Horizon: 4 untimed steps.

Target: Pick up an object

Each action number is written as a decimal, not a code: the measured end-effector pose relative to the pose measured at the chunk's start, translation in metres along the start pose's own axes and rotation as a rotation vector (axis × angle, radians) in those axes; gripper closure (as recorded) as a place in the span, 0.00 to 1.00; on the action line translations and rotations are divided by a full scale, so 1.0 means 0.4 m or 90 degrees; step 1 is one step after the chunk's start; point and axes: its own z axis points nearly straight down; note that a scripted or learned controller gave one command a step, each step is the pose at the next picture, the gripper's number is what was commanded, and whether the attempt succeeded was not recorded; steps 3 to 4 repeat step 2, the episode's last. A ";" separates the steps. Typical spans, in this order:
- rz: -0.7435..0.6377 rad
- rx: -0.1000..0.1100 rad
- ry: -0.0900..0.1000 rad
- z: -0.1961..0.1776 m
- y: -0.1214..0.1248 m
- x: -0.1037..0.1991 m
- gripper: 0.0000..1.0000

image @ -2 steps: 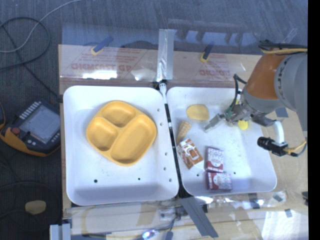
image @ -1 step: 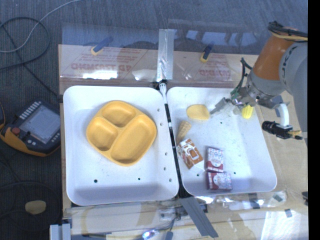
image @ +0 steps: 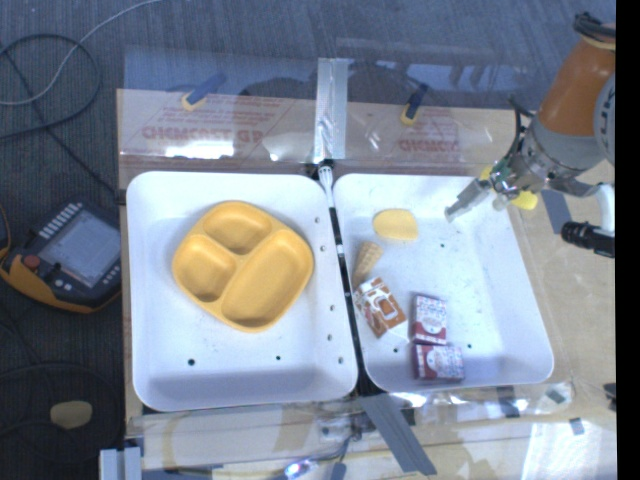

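Five small items in the right bin [image: 530, 298], yellow piece [image: 396, 225] nearest its back wall, gripper [image: 462, 206] slanting in beside it, empty, finger gap hard to judge, yellow divided plate [image: 243, 264] in the left bin [image: 160, 368], grey carpet around.

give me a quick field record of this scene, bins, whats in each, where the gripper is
left bin: holds a yellow divided plate, three compartments
right bin: holds five small things
yellow piece: upper middle of right bin
cone: just below the yellow piece, near the bins' divider
patterned packet: below the cone
red box: right of the packet
second red box: below the first, near the front wall
gripper: over the right bin's upper right, nothing seen between its fingers
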 end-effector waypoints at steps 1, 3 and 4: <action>-0.006 0.003 0.000 0.162 0.033 0.103 0.00; 0.098 -0.003 0.008 0.192 -0.092 0.097 0.00; 0.098 -0.003 0.008 0.192 -0.092 0.097 0.00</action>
